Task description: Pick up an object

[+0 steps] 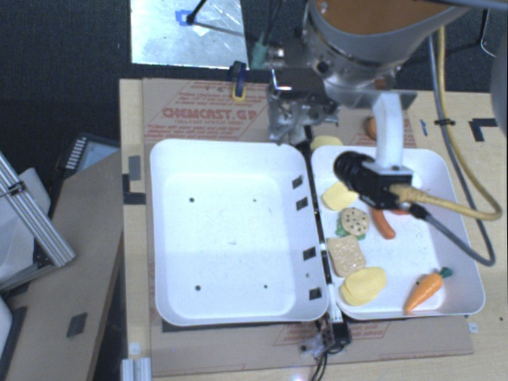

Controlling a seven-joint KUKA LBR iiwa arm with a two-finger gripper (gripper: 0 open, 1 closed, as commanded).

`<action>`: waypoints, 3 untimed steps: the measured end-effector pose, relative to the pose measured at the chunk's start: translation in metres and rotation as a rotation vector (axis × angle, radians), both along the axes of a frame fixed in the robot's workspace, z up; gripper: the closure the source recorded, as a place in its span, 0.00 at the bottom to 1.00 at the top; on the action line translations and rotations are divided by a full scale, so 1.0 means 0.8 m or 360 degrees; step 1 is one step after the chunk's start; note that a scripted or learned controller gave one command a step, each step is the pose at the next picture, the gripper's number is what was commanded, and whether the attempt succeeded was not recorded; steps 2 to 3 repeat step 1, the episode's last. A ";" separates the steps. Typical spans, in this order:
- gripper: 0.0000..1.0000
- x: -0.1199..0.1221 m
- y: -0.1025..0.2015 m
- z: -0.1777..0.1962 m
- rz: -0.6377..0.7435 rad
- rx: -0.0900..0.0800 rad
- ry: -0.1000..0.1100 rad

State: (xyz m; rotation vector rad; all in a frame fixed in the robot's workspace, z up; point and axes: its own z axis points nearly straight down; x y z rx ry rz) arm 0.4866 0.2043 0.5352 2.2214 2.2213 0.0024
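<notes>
You are looking down on two white bins side by side on the bench. The left bin (230, 236) has only small dark specks on its floor. The right bin (456, 252) holds the toy food. The arm (373, 22) reaches in from the upper right, its orange band high in the view, and the gripper (295, 127) sits at the far edge of the bins, just above the seam where they meet. It is small and blurred there — you cannot tell how the jaws stand, and nothing can be made out between them.

A black cylinder (361, 177) on the arm's side hangs over the far left part of the right bin, with a yellowish hose (456, 209) leading off to the right.

The food lies in the left half of the right bin. A pale yellow piece (340, 197) lies just beside the black cylinder. Below it is a speckled cookie (354, 222), then a square cracker (346, 255), then a yellow lump (363, 286) near the front wall. A small sausage (384, 225) lies right of the cookie. A carrot (423, 290) lies tilted near the front right — well apart from the gripper. Another yellow piece (325, 143) sits at the bin's far rim, near the gripper.
</notes>
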 end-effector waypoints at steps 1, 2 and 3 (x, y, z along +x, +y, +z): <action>1.00 0.000 -0.004 0.000 0.0001 0.0000 0.0000; 1.00 0.000 -0.004 0.000 0.0001 0.0000 0.0000; 1.00 0.000 -0.004 0.000 0.0001 0.0000 0.0000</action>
